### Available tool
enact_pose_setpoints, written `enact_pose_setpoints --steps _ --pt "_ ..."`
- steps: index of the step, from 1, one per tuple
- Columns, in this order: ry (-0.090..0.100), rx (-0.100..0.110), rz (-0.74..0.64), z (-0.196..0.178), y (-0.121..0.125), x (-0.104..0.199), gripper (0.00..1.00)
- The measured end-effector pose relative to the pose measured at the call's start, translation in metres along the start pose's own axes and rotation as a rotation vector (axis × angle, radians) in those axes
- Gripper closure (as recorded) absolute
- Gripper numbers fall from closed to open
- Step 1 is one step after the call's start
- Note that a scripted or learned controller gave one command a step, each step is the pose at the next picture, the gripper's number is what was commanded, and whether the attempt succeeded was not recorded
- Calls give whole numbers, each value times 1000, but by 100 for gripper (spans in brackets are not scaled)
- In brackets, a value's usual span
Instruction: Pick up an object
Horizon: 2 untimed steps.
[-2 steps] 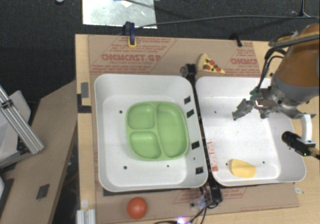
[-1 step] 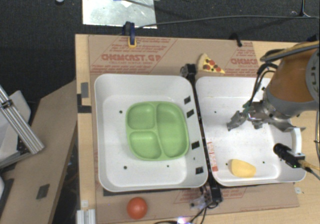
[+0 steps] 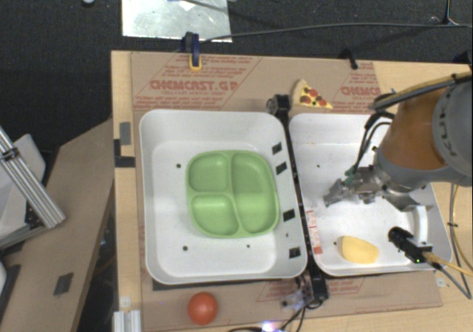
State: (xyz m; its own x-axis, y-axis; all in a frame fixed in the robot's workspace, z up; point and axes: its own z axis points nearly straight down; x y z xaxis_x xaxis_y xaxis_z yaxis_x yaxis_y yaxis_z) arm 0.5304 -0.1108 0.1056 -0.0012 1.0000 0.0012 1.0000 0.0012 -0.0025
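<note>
A pale yellow rounded object [image 3: 358, 250] lies near the front edge of the right bin [image 3: 325, 146]. My gripper [image 3: 338, 193] hangs low over the middle of that bin, up and to the left of the yellow object and apart from it. The grey arm with its orange band [image 3: 414, 134] comes in from the right. A green divided plate [image 3: 232, 193] rests in the middle of the left bin [image 3: 166, 175].
A toy pizza slice [image 3: 311, 96] lies on the cardboard behind the bins. A red ball [image 3: 202, 307] sits on the bench in front of the left bin. A black divider with clips [image 3: 290, 175] runs between the bins.
</note>
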Motion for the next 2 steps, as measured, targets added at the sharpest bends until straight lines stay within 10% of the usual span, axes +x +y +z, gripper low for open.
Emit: enact_pose_setpoints --steps 1,2 --pt "-1 -4 0 -13 1 -1 100" --pt "-2 -9 -4 -63 0 8 100"
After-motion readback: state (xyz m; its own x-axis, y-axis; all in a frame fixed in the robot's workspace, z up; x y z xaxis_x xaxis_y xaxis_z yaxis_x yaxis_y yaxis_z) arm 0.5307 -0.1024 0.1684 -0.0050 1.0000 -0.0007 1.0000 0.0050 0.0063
